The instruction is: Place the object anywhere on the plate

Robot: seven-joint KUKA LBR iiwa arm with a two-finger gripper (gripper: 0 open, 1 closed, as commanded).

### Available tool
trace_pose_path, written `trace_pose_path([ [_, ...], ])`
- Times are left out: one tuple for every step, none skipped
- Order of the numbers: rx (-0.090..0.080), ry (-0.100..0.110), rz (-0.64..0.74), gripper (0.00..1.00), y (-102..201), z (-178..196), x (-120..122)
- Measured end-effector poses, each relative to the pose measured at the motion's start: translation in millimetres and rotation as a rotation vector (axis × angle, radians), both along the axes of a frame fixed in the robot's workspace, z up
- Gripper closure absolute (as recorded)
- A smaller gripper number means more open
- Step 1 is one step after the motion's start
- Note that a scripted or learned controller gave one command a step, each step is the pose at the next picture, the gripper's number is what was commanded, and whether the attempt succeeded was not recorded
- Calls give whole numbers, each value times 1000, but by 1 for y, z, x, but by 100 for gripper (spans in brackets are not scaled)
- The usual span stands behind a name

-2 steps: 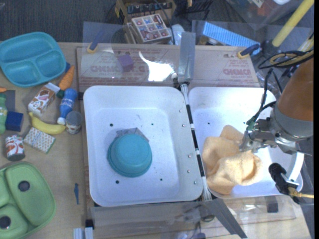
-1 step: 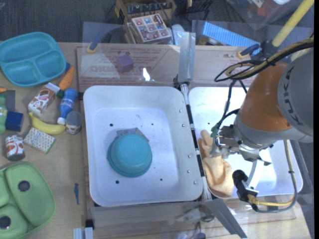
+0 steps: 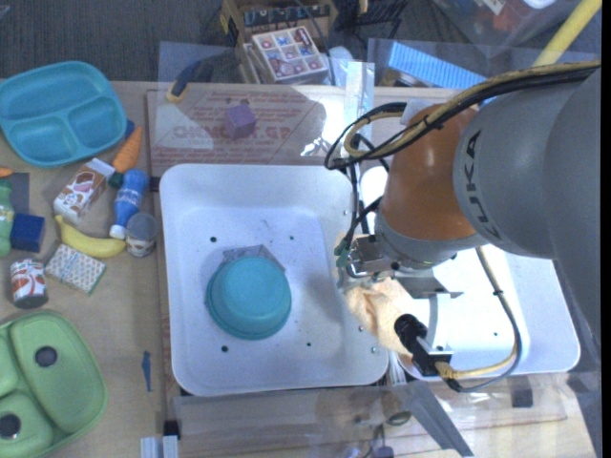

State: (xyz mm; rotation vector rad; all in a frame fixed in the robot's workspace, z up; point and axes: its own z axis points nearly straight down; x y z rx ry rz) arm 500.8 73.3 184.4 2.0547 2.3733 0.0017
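A round teal plate (image 3: pixel 250 296) lies in the left white bin (image 3: pixel 191 208), toward its front middle. A pale yellow, soft-looking object (image 3: pixel 380 311) sits at the bin's right rim, on the divide between the two bins. My gripper (image 3: pixel 370 277) hangs directly over that object, with the orange-banded wrist (image 3: pixel 430 194) covering most of it from above. The object lies to the right of the plate, about a plate's width away from it. Whether the object is lifted or resting on the rim cannot be told.
A grey scrap (image 3: pixel 250 253) pokes out behind the plate. The right bin (image 3: pixel 535 332) is mostly covered by the arm. Left of the bins lie a banana (image 3: pixel 88 240), a blue bottle (image 3: pixel 128 201), a blue tray (image 3: pixel 62 113) and a green tray (image 3: pixel 43 380).
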Motion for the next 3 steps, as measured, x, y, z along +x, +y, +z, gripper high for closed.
trace_pose_path([
  [0, 0, 181, 100, 72, 28, 15],
  [-1, -1, 430, 100, 113, 27, 30],
  [-1, -2, 431, 0, 113, 27, 30],
])
